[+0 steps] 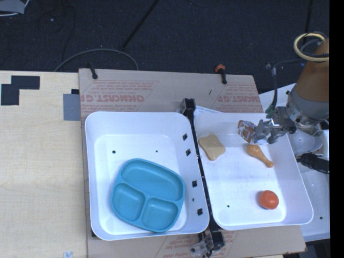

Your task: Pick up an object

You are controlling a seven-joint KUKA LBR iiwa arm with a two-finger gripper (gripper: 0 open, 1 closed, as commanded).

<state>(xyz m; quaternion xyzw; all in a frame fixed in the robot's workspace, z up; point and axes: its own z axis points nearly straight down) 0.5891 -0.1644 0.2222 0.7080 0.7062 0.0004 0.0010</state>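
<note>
The right bin (301,211) holds three loose objects. A tan, bread-like piece (212,146) lies near the bin's left wall. An orange drumstick-shaped piece (260,155) lies toward the upper right. A round orange-red ball (269,199) rests near the front right corner. My gripper (248,130) reaches in from the right at the bin's upper part, just above and left of the drumstick piece's thick end. I see nothing clearly held in it.
The left bin (97,144) holds a blue three-compartment tray (148,194). A black divider with clips (194,165) runs between the bins. The arm's grey body with its orange band (312,85) stands over the right bin's far right edge.
</note>
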